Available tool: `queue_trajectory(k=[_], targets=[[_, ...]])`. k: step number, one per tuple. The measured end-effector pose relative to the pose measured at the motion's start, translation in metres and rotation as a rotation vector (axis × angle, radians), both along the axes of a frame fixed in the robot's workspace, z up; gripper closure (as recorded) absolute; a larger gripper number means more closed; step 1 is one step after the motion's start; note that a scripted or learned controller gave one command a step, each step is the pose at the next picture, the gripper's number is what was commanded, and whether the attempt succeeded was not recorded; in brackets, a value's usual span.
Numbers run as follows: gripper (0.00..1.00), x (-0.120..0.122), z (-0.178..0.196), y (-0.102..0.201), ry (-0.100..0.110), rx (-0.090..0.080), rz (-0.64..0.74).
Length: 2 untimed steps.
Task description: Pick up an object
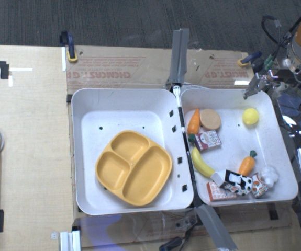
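Hovered end effector [256,83] at upper right, finger state impossible to tell; nearest lemon [251,116] looked light, smooth, roll-prone, best pinched across its middle.

Both bins [82,140] are white. The divided plate [134,167] is mustard yellow. The ball [251,116] and banana [202,163] are yellow. Two carrots [193,121] [246,164] are orange with green tops. The round disc [210,119] is tan. The small carton [208,140] is red and white. The cow-patterned box [238,182] is black and white. The table [24,156] is pale wood.
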<state>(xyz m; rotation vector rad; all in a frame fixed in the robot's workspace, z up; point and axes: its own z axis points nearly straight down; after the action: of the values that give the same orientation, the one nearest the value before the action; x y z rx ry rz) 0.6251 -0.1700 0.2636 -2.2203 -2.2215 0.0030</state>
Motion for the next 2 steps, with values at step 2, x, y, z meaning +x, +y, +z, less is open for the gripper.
queue_trajectory(k=[2], targets=[[0.00,-0.121,-0.173,-0.037,0.002,0.009,-0.078]])
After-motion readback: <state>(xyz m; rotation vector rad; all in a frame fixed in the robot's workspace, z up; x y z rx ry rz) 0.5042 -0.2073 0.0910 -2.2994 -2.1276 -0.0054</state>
